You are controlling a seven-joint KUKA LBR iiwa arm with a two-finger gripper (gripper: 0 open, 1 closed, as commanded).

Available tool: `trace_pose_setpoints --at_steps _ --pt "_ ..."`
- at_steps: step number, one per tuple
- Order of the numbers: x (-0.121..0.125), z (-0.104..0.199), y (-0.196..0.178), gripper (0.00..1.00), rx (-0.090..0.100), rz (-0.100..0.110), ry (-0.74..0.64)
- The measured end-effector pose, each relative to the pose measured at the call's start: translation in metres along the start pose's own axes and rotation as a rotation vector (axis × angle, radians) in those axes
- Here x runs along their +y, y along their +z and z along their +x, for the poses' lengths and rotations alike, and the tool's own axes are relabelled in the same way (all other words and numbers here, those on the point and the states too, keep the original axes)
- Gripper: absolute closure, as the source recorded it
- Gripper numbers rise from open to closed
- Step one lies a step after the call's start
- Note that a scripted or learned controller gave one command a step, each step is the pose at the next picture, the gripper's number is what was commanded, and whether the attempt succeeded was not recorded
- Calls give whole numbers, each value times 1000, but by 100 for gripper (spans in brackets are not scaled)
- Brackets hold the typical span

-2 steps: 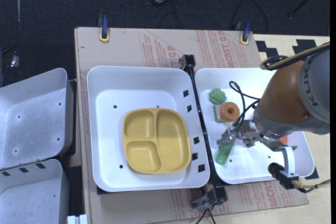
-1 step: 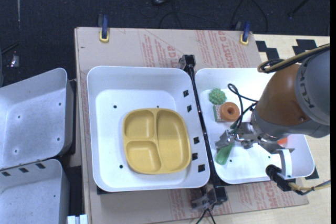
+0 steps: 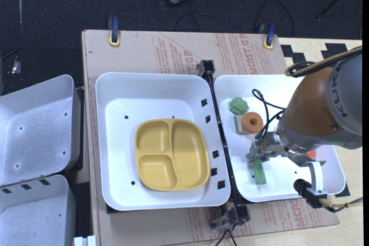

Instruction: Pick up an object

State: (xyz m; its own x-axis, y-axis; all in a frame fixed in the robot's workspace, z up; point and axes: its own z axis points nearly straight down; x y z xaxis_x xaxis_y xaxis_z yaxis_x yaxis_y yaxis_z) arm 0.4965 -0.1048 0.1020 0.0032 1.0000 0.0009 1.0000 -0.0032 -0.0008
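Two clamps (image 3: pixel 115 31) pin cardboard (image 3: pixel 173 52) printed "MOST" beneath bins (image 3: pixel 115 141).

Grey arm (image 3: pixel 323 106) reaching in from right, wrist bent down, tool (image 3: pixel 260 152) lowered

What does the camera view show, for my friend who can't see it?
A robot arm's gripper reaches down over a green stick in the right bin, near an orange ring. The left bin holds a yellow divided plate.
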Motion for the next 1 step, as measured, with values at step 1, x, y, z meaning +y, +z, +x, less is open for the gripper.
trace_pose_setpoints --at_steps 1 --pt "-8 -2 -57 100 -2 -5 -3"
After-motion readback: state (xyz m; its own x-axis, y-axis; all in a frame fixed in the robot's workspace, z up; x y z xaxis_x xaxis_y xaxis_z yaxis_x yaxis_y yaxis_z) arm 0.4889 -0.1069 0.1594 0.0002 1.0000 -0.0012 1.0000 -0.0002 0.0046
